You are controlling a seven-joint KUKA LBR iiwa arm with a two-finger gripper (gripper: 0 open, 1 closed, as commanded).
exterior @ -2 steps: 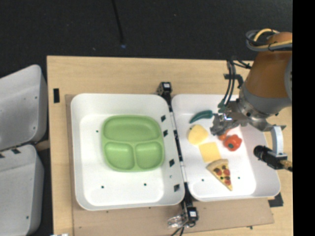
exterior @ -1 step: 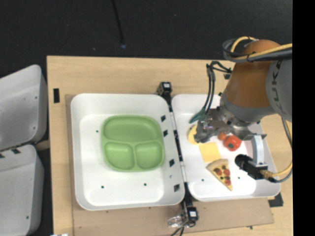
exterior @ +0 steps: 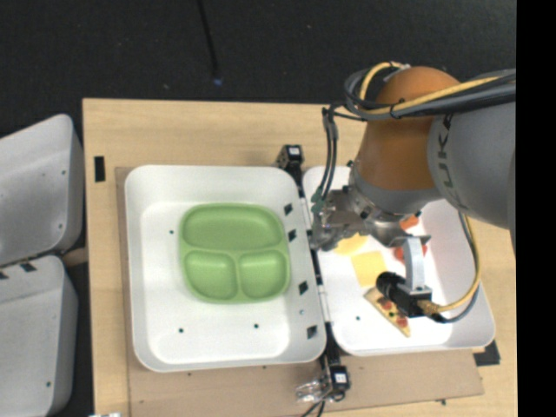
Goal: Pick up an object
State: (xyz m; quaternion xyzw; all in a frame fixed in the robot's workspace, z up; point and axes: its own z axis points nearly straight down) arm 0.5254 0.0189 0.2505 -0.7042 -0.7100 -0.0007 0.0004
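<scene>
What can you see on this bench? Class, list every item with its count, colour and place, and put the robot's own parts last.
Bins: two, white, side by side on the bench; left bin, right bin.
Divided plate: one, light green, three compartments, lying in the middle of the left bin.
Yellow flat pieces: two or so, yellow, in the right bin under the arm; exact kind unclear.
Pizza-slice toy: one, tan with red spots, near the front of the right bin, partly hidden.
Bench: one, light wood, under both bins.
Arm: one, grey with an orange band, reaching in over the right bin.
Gripper: one, at the right bin's left wall.
</scene>
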